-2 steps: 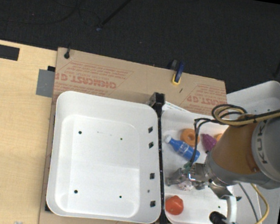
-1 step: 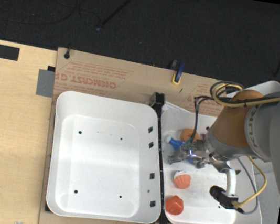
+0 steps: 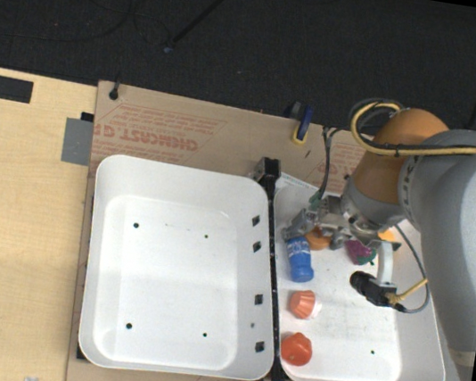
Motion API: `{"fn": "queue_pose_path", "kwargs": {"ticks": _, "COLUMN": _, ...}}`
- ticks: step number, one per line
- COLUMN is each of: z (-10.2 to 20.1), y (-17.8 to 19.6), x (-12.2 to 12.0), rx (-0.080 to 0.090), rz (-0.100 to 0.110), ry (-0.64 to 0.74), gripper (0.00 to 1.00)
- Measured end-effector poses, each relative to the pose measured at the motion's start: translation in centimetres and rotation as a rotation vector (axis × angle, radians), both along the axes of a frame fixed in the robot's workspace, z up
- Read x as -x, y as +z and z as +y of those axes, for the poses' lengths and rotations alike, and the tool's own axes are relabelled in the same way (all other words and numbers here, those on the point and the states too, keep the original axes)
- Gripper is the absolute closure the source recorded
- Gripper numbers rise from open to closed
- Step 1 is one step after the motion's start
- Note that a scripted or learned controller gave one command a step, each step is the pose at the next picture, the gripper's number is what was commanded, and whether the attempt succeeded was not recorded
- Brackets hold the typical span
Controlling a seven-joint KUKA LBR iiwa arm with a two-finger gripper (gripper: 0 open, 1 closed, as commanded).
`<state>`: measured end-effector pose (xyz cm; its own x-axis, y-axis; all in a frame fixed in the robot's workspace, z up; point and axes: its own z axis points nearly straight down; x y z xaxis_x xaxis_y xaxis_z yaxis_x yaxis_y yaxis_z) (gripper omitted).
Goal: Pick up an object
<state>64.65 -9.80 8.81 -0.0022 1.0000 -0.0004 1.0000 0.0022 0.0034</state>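
Left bin [image 3: 126, 212]: white, shallow, bare floor with a few dark screw dots; lies well left of the gripper, past the black divider [image 3: 267, 262] that clips the two bins together. Right bin [image 3: 407, 367]: holds all the loose goods, so this is judged the working side. Blue bottle [image 3: 299, 262]: lying tilted, just below and left of the gripper, near the divider. Upper orange item [image 3: 301, 303]: further below, apart from the bottle. Lower orange item [image 3: 296, 349]: near the bin's front wall, well below. Gripper [image 3: 333, 230]: down in the bin's far corner among clutter; whether the fingers stand apart or together cannot be told, the wrist covering them from above. Small orange piece [image 3: 338, 242] and purple piece [image 3: 358, 249]: close under the gripper, possibly touching it; contact unclear. Nothing is seen held. Likeliest target, judged by nearness: bottle or the pieces beneath.
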Motion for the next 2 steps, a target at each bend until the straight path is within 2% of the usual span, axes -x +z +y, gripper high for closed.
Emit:
{"fn": "queue_pose_path", "kwargs": {"ticks": 1, "z": -0.1, "y": 0.9, "x": 0.4, "rx": -0.002, "rz": 0.014, "ry": 0.000, "gripper": 1.00}}
{"fn": "queue_pose_path", "kwargs": {"ticks": 2, "z": 8.4, "y": 10.6, "x": 0.7, "rx": -0.004, "rz": -0.003, "ry": 0.006, "gripper": 1.00}}
